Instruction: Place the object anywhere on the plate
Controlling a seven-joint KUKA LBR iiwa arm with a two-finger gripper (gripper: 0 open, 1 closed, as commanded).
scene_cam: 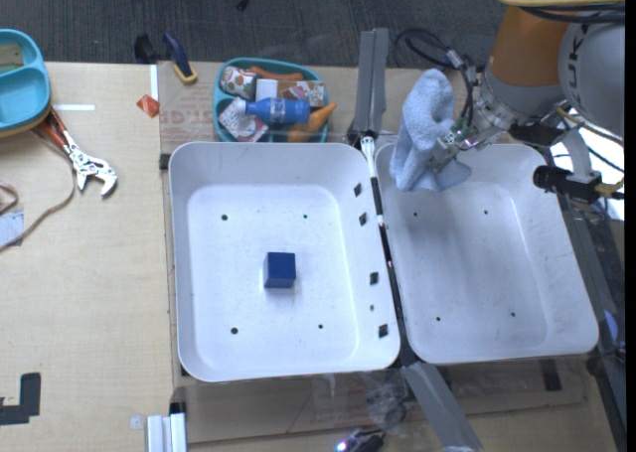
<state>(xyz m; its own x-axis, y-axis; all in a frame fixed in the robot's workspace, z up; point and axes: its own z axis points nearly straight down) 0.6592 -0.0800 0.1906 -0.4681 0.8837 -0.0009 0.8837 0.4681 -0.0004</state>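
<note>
Grey cloth (pixel 419 132) hanging from gripper (pixel 452 142) fingers.

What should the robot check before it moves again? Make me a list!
1. Is something at the pincer? Ok: a grey-blue cloth hangs there, over the right bin's back left corner.
2. Is the cloth truly pinched? Cannot tell: it hides the tips.
3. Is there a plate to put it on? Not ok: I see no plate in either bin.
4. Is the left bin free of clutter? Not ok: a blue block sits in its middle.
5. Is the cloth clear of the divider between the bins? Cannot tell.
</note>
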